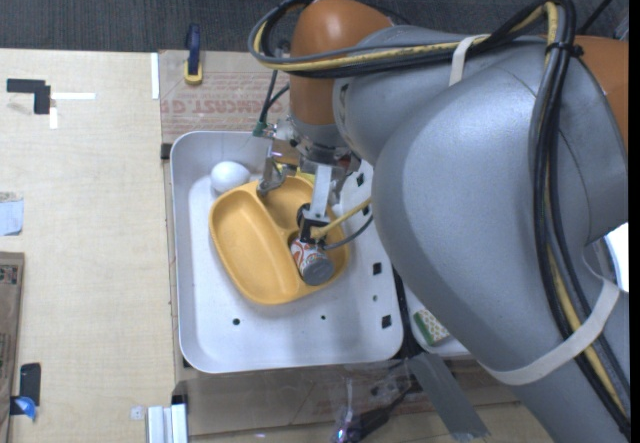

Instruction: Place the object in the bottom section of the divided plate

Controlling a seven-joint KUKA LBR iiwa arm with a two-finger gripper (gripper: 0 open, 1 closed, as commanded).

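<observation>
Nearest the camera, the white bin point(215, 336) presents bare floor along its lower edge. Beyond that sits the yellow divided plate point(250, 246), tilted across the bin. A small can point(312, 263) lies on its side in the plate's lower right section, its grey end facing down the view. The gripper point(310, 227) stands directly over the can's upper end, fingers closed against it, apparently pinching it. The can's long axis runs roughly along the gripper's approach line. Farther up, a white ball point(229, 174) rests just beyond the plate's rim.
</observation>
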